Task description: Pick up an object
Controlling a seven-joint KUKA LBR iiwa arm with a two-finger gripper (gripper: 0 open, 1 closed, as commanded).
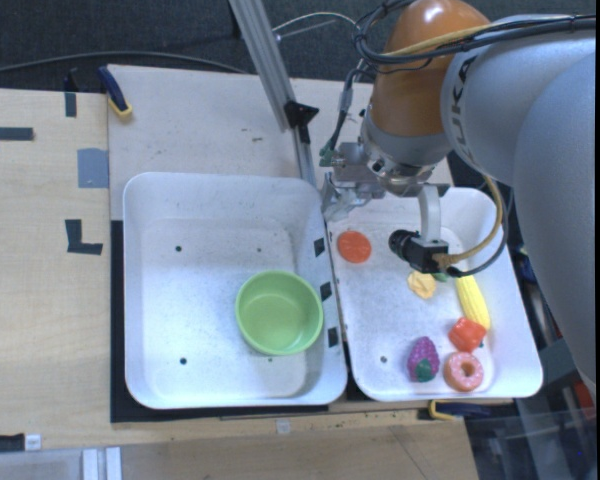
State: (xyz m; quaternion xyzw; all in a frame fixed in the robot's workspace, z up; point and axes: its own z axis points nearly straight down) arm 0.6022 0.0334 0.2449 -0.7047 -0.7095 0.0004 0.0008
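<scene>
My gripper [340,198] hangs over the back left corner of the right bin [510,368], just above and behind a flat orange round piece [354,247] that lies on the bin floor. Nothing shows in its grasp. Further right in the same bin lie a small yellow piece [421,285], a yellow corn cob [473,301], a red-orange toy [467,334], a purple bunch of grapes [421,358] and a pink donut [464,372]. A green bowl [279,312] stands upright in the left bin [150,268].
The arm's grey body and orange band [420,58] cover the back of the right bin. A black fitting with a yellow cable [418,249] hangs beside the small yellow piece. A slanted metal pole [270,68] rises behind the bins' shared wall.
</scene>
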